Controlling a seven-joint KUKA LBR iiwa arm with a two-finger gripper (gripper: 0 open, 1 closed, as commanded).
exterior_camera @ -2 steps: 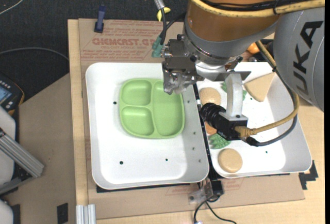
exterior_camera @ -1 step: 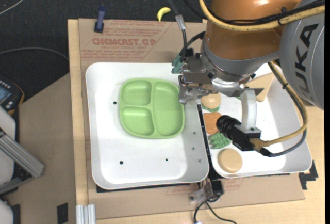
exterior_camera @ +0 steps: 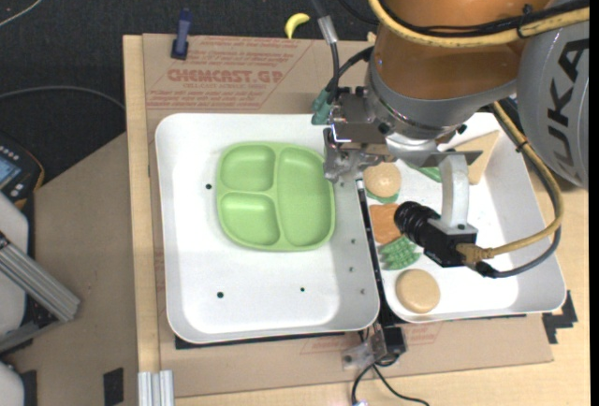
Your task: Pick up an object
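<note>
arm [exterior_camera: 468, 11] nearest the lens, gripper [exterior_camera: 348, 156] at green plate's [exterior_camera: 276, 196] right edge | fingers' state cannot be told | round bun [exterior_camera: 417, 290] right of plate, probably light, firm; best taken across its sides

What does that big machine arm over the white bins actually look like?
The arm has a large rounded orange band above a grey wrist section, with part of a dark maker's name on its grey casing. Black cables loop over it. A yellowish hose runs to a black fitting near the gripper.

The left bin [exterior_camera: 187, 282] lies open around the green tray [exterior_camera: 276, 196]; the arm [exterior_camera: 449, 30] overhangs the crowded right bin [exterior_camera: 538, 278].
</note>
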